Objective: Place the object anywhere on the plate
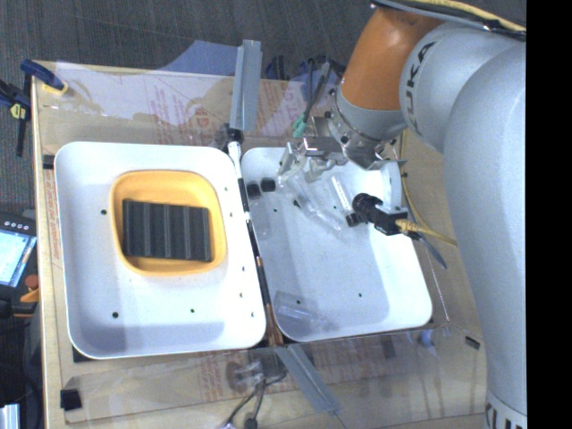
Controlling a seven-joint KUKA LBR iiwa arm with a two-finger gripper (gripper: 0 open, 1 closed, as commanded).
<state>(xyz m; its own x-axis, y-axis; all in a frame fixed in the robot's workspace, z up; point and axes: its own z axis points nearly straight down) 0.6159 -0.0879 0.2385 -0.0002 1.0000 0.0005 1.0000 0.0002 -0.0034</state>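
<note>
In the camera view, the task looks done or nearly so. A dark ribbed block (168,231), which I take to be the object, lies flat in the middle of the yellow plate (166,184), and the plate's rim shows all round it. The plate sits in the left bin (89,311), a little toward that bin's 12 o'clock. The gripper (313,179) hangs over the right bin (357,302) at about that bin's 11 o'clock, well apart from the plate, with nothing visibly held in it. Its clear parts blur into the white floor below, so I cannot tell whether the claw is wide or narrow. If the block is indeed the object, all that seems left is for the arm (465,150) to draw clear. A faint clear scrap (299,311) lies near the right bin's 7 o'clock, too indistinct to name. Two small black bits (260,187) sit at the bin's 10 o'clock corner. Both bins rest side by side, touching, on a pale wooden bench (143,105) with printed sheets under a clear cover. A grey metal bar (246,79) stands at the bench's 12 o'clock, a blue clamp (43,74) at its 10 o'clock corner, and a small lit screen (11,253) at 9 o'clock. Dark carpet (179,7) lies beyond the bench.
</note>
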